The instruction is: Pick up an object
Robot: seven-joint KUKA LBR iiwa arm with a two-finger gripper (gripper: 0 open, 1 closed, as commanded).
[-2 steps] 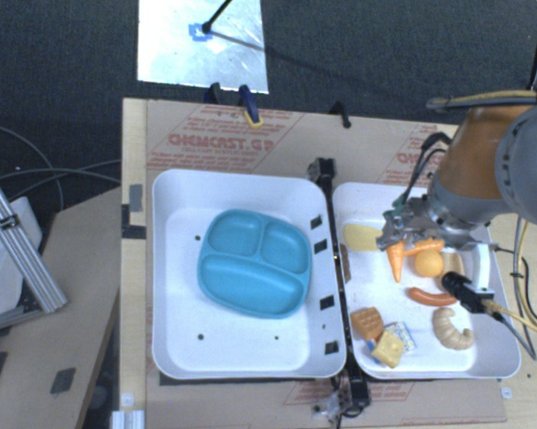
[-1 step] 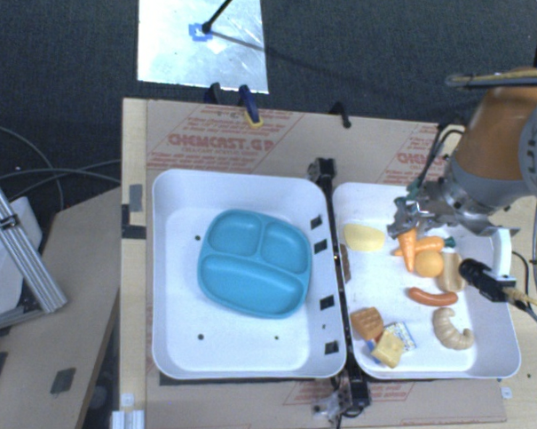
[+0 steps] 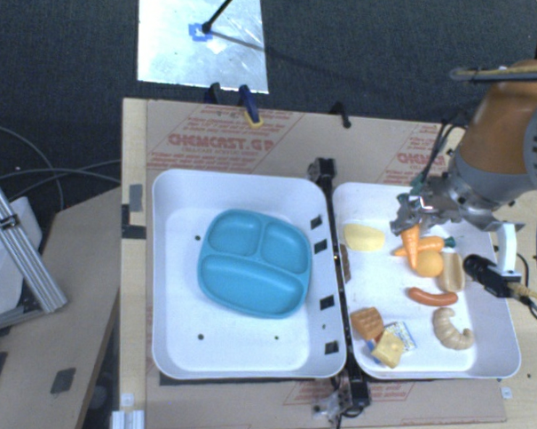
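Note:
My gripper point(image 3: 412, 214) hangs over the back of the right bin point(image 3: 502, 348), on the grey arm with its orange band point(image 3: 511, 117). Directly under it lies an orange carrot point(image 3: 409, 246), whose upper end meets the gripper's tip; whether the carrot is gripped cannot be made out. An orange fruit point(image 3: 429, 263) sits just right of the carrot. A pale yellow piece point(image 3: 363, 237) lies to the left. Nearer the front are a red sausage point(image 3: 432, 297), a tan curved pastry point(image 3: 450, 329), a brown cracker point(image 3: 367, 322) and a yellow cheese wedge point(image 3: 389, 350).
The left bin point(image 3: 179, 339) holds a blue divided plate point(image 3: 255, 262). A beige item point(image 3: 452, 271) lies beside the orange fruit. A black part of the arm point(image 3: 486, 274) overhangs the right bin's right side. A metal frame point(image 3: 18, 260) stands off the bench at left.

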